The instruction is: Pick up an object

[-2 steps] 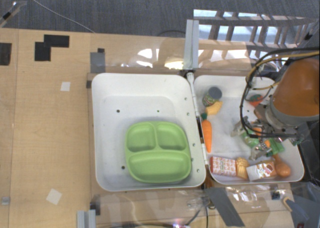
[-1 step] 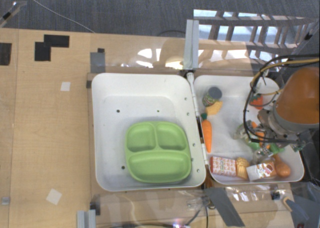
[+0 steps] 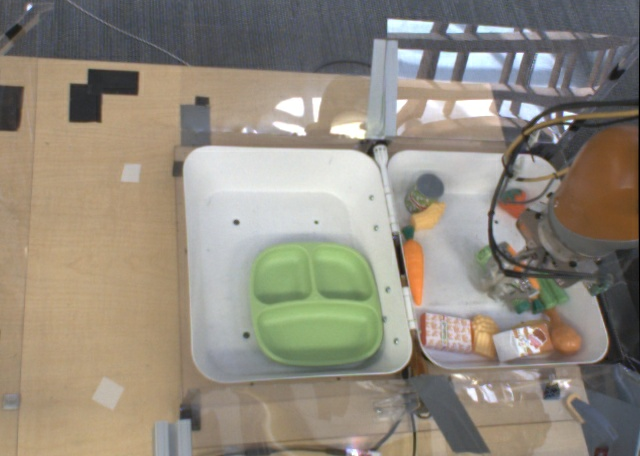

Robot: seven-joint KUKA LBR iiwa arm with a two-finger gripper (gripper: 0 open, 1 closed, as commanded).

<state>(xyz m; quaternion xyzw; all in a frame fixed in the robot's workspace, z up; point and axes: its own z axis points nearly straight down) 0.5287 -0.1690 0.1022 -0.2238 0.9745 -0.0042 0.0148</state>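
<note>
My gripper [image 3: 513,286] reaches down into the right bin [image 3: 455,244] near its right side, under the grey wrist and orange band [image 3: 598,194]. It hangs over a cluster of small items: a green piece [image 3: 486,262] and another green piece [image 3: 553,294] beside it. An orange carrot [image 3: 414,271] lies along the bin's left wall. A yellow item [image 3: 428,216] lies next to a grey can [image 3: 428,187] at the back. Along the front lie a red and white box [image 3: 446,332], a tan item [image 3: 484,335], a white carton [image 3: 520,343] and an orange item [image 3: 565,337].
The left bin [image 3: 220,194] holds a green divided plate [image 3: 315,302]. A metal divider [image 3: 382,94] stands behind the bins, with a rack [image 3: 500,59] at the back right. Black cables [image 3: 520,159] loop around the wrist. Wooden bench [image 3: 90,274] lies to the left.
</note>
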